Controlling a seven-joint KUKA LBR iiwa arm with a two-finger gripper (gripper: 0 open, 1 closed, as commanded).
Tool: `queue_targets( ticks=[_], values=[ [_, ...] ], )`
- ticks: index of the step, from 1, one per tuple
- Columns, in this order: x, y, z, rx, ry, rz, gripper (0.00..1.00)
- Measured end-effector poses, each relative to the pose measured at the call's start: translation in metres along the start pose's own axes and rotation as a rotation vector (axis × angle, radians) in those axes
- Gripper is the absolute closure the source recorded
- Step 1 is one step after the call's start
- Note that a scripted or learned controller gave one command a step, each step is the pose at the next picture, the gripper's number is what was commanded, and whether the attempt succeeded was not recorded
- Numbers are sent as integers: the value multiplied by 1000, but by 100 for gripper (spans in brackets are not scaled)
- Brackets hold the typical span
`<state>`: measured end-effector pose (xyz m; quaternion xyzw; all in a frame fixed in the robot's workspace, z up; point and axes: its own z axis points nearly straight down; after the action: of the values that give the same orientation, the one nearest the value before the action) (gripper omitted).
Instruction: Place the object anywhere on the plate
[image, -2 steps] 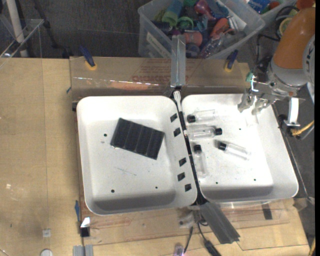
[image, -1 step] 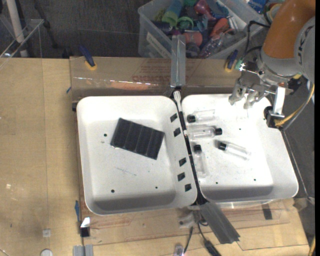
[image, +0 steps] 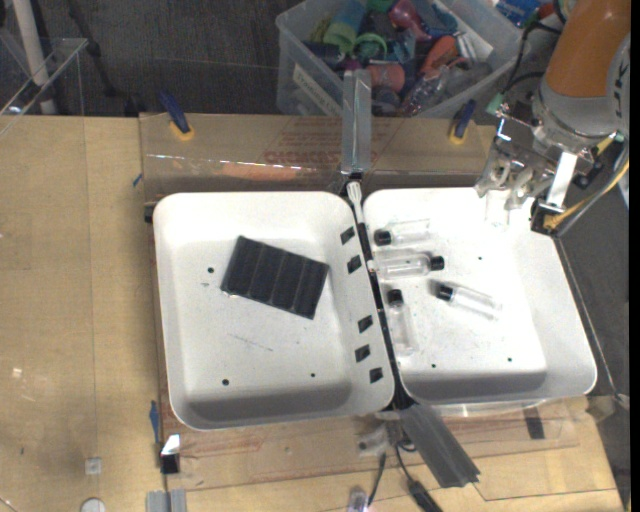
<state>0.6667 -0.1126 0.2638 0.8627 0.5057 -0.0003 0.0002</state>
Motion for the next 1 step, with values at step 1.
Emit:
queue_targets(
  ticks=[1],
  values=[
    [0, -34, -54, 0, 0, 216, 100]
  ],
)
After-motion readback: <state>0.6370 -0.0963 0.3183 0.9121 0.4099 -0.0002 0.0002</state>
